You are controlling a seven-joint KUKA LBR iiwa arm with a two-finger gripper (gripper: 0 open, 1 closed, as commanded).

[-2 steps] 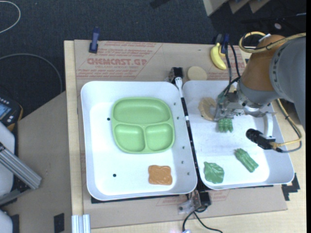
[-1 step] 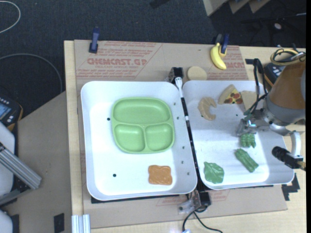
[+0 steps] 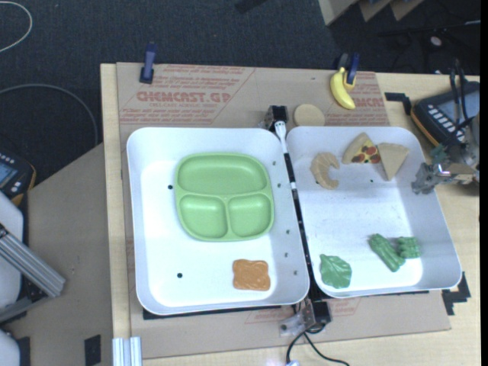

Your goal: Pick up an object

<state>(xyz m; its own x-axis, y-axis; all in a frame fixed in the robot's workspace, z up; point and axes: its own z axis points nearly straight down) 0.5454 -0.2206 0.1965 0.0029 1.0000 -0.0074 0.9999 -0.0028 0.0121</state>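
The gripper (image 3: 427, 178) sits at the right bin's (image 3: 435, 227) 3 o'clock rim — too small and blurred to tell its state, and nothing shows between its tips. In that bin, a pizza slice (image 3: 363, 151) and a tan wedge (image 3: 393, 158) lie toward 12 o'clock, a croissant-like piece (image 3: 327, 169) toward 10, green pieces (image 3: 394, 250) toward 5 and a green leaf (image 3: 335, 271) toward 7. The left bin (image 3: 149, 212) holds a green divided plate (image 3: 225, 195) at center — an orange waffle piece (image 3: 251, 274) at 5 o'clock.
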